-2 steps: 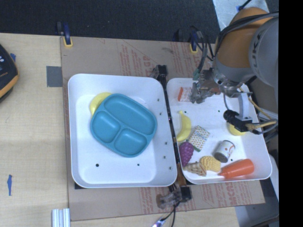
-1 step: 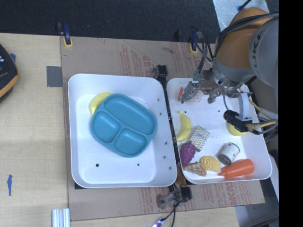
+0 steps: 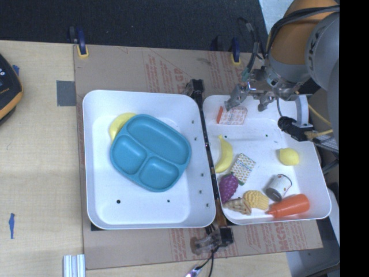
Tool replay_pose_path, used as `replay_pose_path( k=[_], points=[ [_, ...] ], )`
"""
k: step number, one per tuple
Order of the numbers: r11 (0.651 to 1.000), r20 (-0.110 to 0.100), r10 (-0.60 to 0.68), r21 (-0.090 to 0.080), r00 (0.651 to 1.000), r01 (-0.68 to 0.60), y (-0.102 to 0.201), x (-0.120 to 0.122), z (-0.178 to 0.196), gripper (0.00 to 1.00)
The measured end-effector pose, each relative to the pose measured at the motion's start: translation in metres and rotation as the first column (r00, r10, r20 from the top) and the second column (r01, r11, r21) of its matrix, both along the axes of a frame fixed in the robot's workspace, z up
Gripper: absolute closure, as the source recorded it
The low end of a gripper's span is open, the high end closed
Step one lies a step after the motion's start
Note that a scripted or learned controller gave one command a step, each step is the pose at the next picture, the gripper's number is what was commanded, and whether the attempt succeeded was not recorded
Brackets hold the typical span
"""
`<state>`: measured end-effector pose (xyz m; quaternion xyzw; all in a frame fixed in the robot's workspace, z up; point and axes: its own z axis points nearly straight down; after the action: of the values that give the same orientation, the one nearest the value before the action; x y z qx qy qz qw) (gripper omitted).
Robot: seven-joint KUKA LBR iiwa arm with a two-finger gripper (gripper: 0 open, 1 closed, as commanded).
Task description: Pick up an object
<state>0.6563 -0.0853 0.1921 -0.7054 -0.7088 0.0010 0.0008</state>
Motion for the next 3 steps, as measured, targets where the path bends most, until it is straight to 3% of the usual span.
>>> replay_pose_path(
  k=[1,2,3],
  points=[
    [1.000,-0.002,0.000,-0.001,1.000,0.000,0.043,-0.088,0.000,0.00],
    [1.000,0.000,-0.003,-0.001,1.000,0.003,0.022,-0.070,0.000,0.00],
    [1.000,-0.003,-0.001,-0.002,1.000,0.001,-0.016,-0.056,-0.054,0.00]
  ],
)
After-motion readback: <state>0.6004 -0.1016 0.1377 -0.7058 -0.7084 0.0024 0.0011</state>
